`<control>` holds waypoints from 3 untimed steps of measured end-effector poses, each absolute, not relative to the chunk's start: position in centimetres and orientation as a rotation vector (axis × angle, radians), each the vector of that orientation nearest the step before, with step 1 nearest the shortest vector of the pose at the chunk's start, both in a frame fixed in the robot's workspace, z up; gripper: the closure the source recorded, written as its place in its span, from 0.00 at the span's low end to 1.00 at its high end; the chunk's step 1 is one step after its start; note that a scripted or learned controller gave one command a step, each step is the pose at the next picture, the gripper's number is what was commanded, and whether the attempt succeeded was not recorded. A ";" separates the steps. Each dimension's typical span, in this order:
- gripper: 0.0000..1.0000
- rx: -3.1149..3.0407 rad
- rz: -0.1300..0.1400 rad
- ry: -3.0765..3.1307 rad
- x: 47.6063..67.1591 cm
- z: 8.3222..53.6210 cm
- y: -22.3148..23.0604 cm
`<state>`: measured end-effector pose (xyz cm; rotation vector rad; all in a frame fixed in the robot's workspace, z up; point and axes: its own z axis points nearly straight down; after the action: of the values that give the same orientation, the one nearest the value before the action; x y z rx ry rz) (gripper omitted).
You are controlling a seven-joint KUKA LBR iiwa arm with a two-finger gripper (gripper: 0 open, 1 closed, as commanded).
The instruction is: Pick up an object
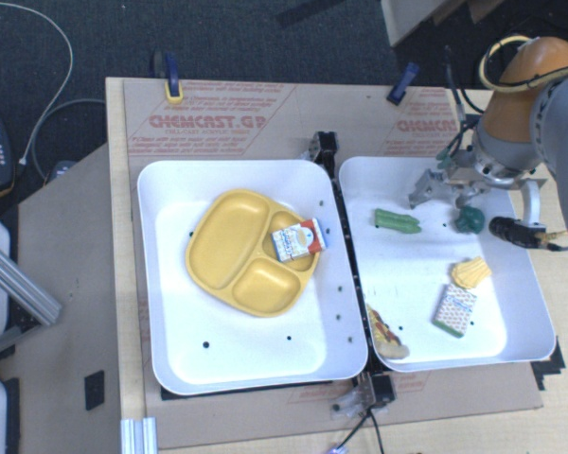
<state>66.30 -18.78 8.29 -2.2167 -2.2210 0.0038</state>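
Note:
My gripper [444, 195] hangs over the back of the right bin [511, 348], open, with nothing between its fingers. A small teal object [470, 219] lies just below its right finger. A green pod-shaped object [398, 220] lies to the lower left of the gripper. Nearer the front of this bin are a yellow ridged chip [470, 272] and a small patterned packet [454, 309]. A bun-like toy food [385, 334] rests against the bin's front left wall.
The left bin [170, 348] holds a yellow divided plate [237, 253]. A small carton [296, 241] lies on the plate's right side. The grey arm with its orange band [540, 64] reaches in from the upper right.

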 end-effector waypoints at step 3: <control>1.00 -2.223 -0.004 -2.227 66.6 15.4 -17.8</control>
<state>66.62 -17.76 15.37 -2.2235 -2.2269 -0.0042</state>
